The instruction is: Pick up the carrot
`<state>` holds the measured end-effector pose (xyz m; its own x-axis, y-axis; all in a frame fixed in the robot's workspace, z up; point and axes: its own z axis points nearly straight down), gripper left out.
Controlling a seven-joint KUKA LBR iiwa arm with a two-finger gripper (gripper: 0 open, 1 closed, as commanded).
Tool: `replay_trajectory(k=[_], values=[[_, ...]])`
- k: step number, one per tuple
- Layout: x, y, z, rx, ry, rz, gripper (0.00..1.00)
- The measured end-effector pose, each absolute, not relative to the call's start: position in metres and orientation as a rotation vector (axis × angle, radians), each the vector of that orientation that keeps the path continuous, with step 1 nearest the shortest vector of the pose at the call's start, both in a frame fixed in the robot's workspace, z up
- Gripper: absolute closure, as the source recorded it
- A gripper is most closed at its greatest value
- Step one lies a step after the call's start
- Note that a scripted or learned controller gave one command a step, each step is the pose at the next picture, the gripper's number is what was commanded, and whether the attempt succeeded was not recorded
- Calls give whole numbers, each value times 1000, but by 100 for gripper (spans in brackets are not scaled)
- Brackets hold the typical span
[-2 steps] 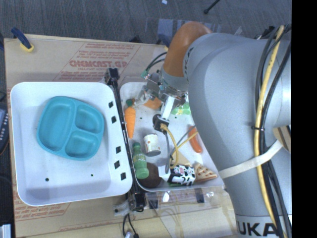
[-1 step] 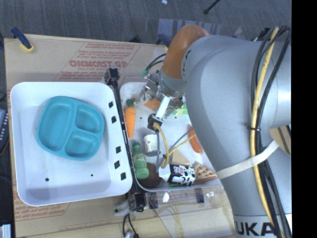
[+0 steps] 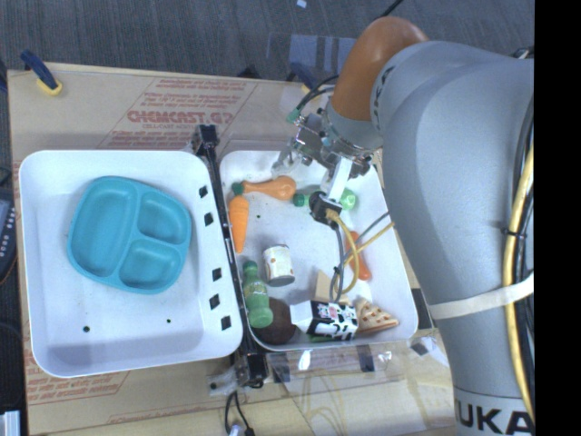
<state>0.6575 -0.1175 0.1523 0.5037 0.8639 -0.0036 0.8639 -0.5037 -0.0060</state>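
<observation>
The carrot is orange and tapered. It lies lengthwise against the left wall of the right bin, in the bin's far half. A second orange, carrot-like piece with a green end lies crosswise just beyond it. My gripper hangs over the far edge of the right bin, up and to the right of the carrot and apart from it. Nothing shows in its grasp. The arm's wrist and grey body cover the bin's right side.
The right bin also holds a white cup, a green bottle, a brown ball, a black-and-white block, a pizza slice and a thin orange stick. A blue divided plate lies in the left bin.
</observation>
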Motion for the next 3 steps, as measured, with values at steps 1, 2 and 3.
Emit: replay_trajectory(k=[1,2,3], values=[[650,-99,85,-2724,-1542,26,0],[651,-99,94,-2713,-1552,31,100],[651,-99,94,-2713,-1553,31,0]])
